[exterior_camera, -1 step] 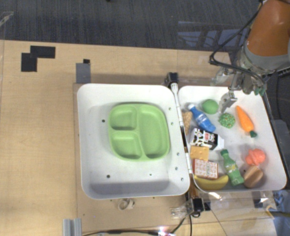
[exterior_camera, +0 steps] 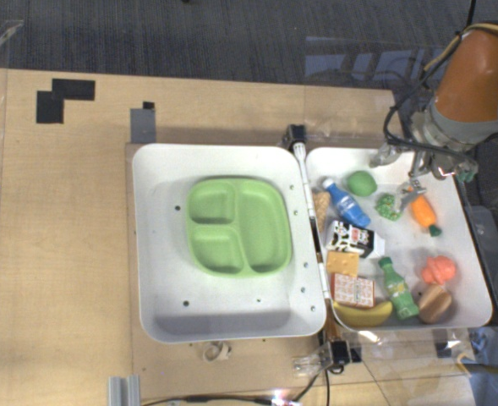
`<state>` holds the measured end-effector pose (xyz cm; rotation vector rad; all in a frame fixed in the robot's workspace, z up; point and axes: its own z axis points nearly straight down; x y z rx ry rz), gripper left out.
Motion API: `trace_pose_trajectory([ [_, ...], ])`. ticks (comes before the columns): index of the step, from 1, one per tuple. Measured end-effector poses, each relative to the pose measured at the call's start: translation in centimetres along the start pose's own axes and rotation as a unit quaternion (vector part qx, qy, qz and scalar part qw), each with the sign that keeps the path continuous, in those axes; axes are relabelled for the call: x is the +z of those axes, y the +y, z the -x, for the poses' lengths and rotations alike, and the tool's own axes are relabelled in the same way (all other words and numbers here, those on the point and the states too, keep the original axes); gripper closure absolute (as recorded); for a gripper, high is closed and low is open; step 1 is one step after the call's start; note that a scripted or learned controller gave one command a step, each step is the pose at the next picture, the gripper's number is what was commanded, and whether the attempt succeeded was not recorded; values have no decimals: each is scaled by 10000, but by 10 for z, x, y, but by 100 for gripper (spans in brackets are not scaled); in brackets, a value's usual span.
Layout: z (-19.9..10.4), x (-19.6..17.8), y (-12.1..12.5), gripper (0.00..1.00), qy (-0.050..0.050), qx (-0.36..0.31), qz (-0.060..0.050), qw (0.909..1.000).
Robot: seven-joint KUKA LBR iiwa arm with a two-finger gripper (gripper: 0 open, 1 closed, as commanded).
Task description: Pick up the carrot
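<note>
Nearest the camera, a yellow plastic banana (exterior_camera: 363,314) lies along the front wall of the right white bin (exterior_camera: 478,299), beside a green toy bottle (exterior_camera: 398,288). The left white bin (exterior_camera: 151,252) holds a green sectioned plastic plate (exterior_camera: 236,226). Farther back, the orange toy carrot (exterior_camera: 424,213) rests on the right bin's floor. The claw (exterior_camera: 418,176) hangs just above it; finger state cannot be determined.
</note>
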<state>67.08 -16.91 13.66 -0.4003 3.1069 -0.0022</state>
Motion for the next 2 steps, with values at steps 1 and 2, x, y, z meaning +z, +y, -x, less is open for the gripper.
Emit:
trace_pose_trajectory([
  [1, -39, 45, -28, 0, -37, -931, -29, 9956],
  [2, -33, 28, -28, 100, -115, -946, -66, 9954],
])
